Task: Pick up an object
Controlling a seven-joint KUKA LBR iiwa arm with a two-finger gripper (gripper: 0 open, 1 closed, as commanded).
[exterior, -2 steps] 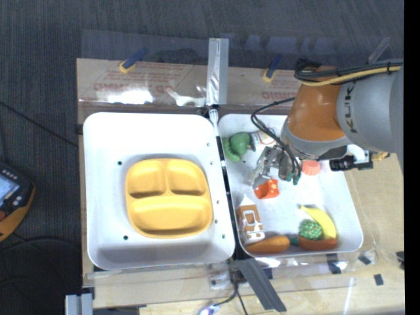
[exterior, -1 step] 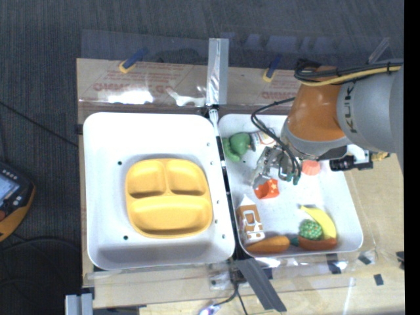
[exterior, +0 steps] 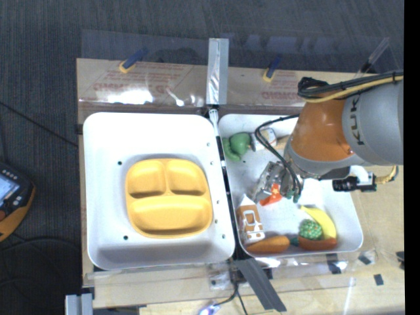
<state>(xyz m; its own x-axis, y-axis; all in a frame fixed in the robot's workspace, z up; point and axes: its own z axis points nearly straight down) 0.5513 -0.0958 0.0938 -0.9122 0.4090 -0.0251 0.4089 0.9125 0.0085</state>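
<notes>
Small orange-red toy piece (exterior: 272, 197) is seen in the right bin (exterior: 351, 231), directly under the gripper (exterior: 274, 188); finger state cannot be told. Judged light, rigid, slick plastic, best pinched across its narrow sides. Banana (exterior: 323, 220), carrot (exterior: 268, 244) and green toy (exterior: 238, 144) lie nearby; yellow tray (exterior: 170, 197) is in the left bin.

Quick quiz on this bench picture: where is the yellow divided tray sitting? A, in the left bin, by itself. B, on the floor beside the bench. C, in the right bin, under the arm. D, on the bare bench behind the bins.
A: the yellow divided tray lies flat in the middle of the left bin, while the toy food, such as the banana, is in the right bin.
</notes>
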